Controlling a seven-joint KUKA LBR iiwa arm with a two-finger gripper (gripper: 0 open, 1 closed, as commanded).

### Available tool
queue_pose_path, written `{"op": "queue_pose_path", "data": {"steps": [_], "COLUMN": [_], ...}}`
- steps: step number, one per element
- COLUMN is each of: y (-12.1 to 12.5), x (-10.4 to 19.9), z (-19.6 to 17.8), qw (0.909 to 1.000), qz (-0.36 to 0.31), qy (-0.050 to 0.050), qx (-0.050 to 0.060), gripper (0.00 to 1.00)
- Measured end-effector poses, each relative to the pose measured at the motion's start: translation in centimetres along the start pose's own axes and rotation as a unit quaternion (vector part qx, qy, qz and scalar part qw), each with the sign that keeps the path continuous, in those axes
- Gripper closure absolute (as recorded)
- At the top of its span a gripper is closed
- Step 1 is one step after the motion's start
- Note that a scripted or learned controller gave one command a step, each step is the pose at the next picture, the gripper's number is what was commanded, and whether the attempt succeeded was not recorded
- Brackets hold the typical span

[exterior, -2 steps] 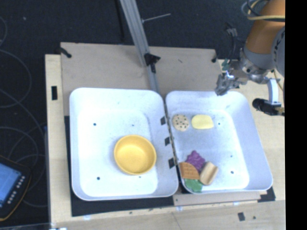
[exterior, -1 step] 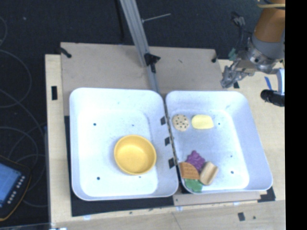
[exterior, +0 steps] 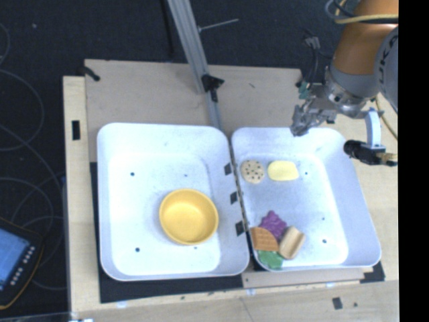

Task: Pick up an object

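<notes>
the end effector (exterior: 303, 125) hangs over the far rim of the right bin (exterior: 335, 180), at about one o'clock of that bin; whether it is wide or narrow cannot be told from here, and nothing is seen held in it. candidate things lie in the right bin: a speckled cookie (exterior: 252, 171) and a pale yellow block (exterior: 283, 171) side by side near the bin's middle, toward seven and six o'clock from the end effector and nearest to it. a purple grape bunch (exterior: 272, 221), a waffle piece (exterior: 264, 239), a bread roll (exterior: 291, 242) and a green piece (exterior: 271, 260) crowd together at the bin's six o'clock corner, well apart from it. the left bin (exterior: 134, 159) bears a yellow bowl (exterior: 188, 216). likely risks: a descent where it hangs would strike the bin rim; the cookie and block lie flat and may slip; the crowded corner invites a nudge, not a grip.
</notes>
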State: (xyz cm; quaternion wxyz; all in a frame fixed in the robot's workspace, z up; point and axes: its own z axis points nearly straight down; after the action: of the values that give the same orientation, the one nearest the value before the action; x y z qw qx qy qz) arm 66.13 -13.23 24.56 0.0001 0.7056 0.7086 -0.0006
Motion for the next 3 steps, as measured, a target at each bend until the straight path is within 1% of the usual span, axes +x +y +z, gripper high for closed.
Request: {"op": "queue_pose_path", "data": {"steps": [2,3], "y": [-5.3,-7.1], "x": [9.4,14.5], "z": [1.3,2.0], "qw": [1.0000,1.0000], "qz": [-0.001,-0.001], "qy": [0.001,0.001], "qx": [0.000,0.000], "gripper": [1.00,1.00]}}
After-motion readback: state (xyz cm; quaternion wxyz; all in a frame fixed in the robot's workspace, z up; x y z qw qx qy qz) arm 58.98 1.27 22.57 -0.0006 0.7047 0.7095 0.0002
